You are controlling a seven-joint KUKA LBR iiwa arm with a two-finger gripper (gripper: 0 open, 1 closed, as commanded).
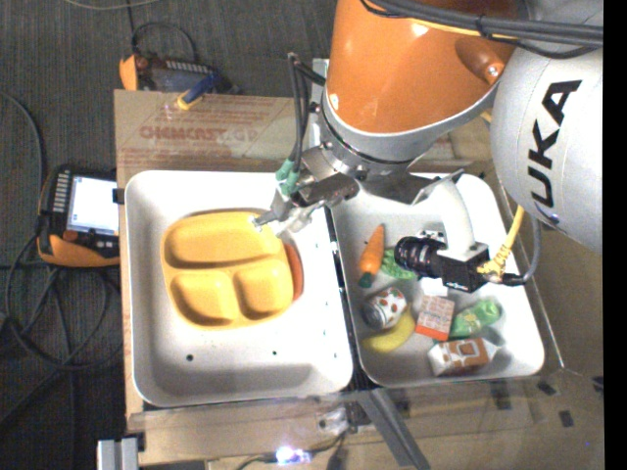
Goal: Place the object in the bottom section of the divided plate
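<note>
A yellow divided plate (pixel 227 267) lies in the left white bin (pixel 147 360), with one long section at the far side and two smaller sections toward the near side. An orange-red object (pixel 296 270) rests against the plate's right rim, partly hidden by it. My gripper (pixel 281 211) hangs just above the plate's far right corner, close above that object. I see nothing clearly held in it.
The right bin (pixel 519 351) holds a carrot (pixel 371 251), a small can (pixel 385 306), a banana (pixel 390 337), a red packet (pixel 436 316), a juice carton (pixel 458 357) and green items (pixel 478 314). A black device (pixel 439 259) with a yellow cable hangs over it.
</note>
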